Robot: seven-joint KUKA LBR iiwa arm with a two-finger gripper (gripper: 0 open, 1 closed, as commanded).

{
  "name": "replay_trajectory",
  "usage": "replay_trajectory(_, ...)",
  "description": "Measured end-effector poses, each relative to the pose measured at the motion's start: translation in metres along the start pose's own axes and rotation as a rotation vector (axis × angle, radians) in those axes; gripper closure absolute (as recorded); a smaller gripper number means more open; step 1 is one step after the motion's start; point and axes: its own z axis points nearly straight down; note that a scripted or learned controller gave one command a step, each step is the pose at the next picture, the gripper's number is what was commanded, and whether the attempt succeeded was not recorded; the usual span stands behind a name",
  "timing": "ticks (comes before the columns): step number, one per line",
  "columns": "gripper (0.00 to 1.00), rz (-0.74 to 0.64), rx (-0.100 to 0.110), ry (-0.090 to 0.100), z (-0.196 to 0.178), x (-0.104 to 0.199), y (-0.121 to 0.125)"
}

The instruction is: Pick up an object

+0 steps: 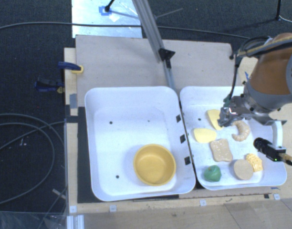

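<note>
Low, end effector [227,116] touches yellow wedge [213,119].

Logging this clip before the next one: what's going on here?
A grey and orange arm reaches in from the right, its gripper low over the right bin, at a yellow wedge-shaped piece and next to a shrimp-like piece. Nothing is visibly lifted. Other toy foods lie in that bin: a cracker, a green piece and a round tan piece. The left bin holds a yellow bowl.
</note>
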Motion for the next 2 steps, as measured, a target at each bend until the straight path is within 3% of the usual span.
replay_trajectory(2, 1.0, -0.009, -0.001, 0.002, -0.005, 0.114, 0.013)
